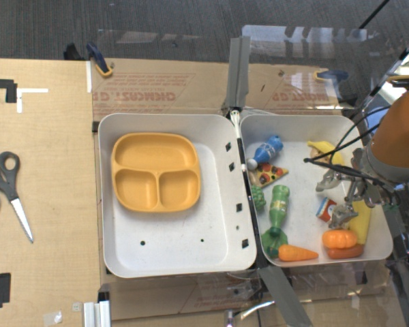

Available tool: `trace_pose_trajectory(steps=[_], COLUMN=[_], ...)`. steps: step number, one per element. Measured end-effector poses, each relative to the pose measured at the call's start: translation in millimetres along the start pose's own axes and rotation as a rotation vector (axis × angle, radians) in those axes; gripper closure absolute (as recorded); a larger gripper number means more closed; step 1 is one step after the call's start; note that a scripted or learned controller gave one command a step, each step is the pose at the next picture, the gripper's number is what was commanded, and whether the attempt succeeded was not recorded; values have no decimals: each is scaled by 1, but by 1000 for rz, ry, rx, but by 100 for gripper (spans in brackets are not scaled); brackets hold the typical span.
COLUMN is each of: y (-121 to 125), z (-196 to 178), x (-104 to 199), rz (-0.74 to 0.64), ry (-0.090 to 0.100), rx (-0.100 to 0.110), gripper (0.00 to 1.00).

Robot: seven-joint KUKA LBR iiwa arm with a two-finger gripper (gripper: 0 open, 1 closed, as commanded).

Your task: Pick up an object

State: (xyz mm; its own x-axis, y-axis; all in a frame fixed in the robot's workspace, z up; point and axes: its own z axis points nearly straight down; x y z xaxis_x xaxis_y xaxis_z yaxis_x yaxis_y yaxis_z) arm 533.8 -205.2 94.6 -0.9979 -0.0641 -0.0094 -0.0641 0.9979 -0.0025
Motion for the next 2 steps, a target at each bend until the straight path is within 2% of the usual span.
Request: trace_pose_trajectory(steps=[1,2], y=[-2,8], z=[-3,1], x=[29,-43], rz=[-67,85], ry=[-14,3], rx=[4,-2], gripper=[0,0])
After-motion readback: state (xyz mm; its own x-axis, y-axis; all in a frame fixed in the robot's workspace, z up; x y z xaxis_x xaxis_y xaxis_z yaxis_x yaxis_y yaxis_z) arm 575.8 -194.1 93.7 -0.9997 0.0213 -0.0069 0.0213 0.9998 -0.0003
